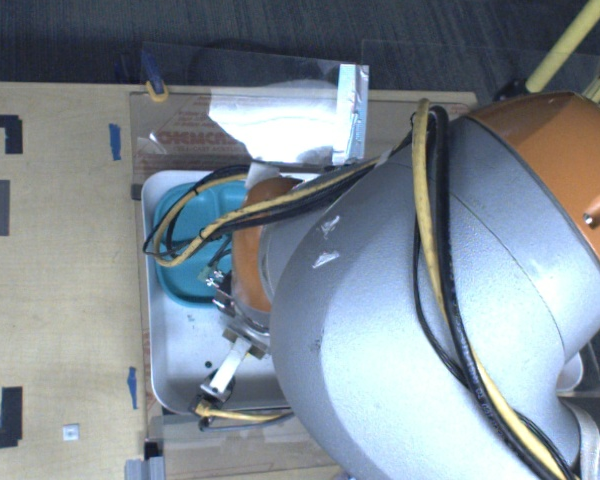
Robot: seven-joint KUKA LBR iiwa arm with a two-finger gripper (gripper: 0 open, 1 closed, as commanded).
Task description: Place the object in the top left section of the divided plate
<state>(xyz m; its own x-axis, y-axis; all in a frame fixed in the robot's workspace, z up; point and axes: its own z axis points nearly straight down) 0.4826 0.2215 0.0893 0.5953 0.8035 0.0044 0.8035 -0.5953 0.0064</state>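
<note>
text: faint red lettering | on: clear sheet (pixel 195 138) | unreadable

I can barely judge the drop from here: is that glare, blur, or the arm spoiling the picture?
Camera view: mostly the arm, close to the lens and soft-edged, hiding much of the white bin and part of the blue divided plate; bright glare washes out the clear plastic sheet above the bin; the bench is evenly lit and sharp.
</note>
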